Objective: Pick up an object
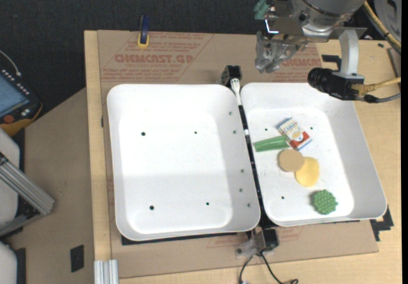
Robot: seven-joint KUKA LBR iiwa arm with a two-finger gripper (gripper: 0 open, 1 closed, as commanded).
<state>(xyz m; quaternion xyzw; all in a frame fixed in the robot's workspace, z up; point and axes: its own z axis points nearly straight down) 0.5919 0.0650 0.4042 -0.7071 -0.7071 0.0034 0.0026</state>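
The arm hangs over the far edge of the right bin (370, 168), its gripper (274, 59) poised above the cardboard just beyond the bin's far left corner, holding nothing that I can see. Whether the jaws are wide or narrow I cannot tell; the metal there is a blur from where I stand.

Everything worth picking lies in the right bin, bunched towards its middle, presumably tipped there so the arm can reach any of it from above. The green stick (270, 144) lies nearest the divider, its long axis running left to right, tilted slightly, one end pointing at the left bin (127, 149). Just to its right sits a small blue and white carton (288, 127) with a red and white packet (301, 141) touching it. Nearer to me, a tan disc (291, 161) overlaps a yellow piece (308, 172), and a knobbly green ball (324, 201) rests apart in the near right corner.

I judge the pick not yet begun: the gripper must first come nearer and down.
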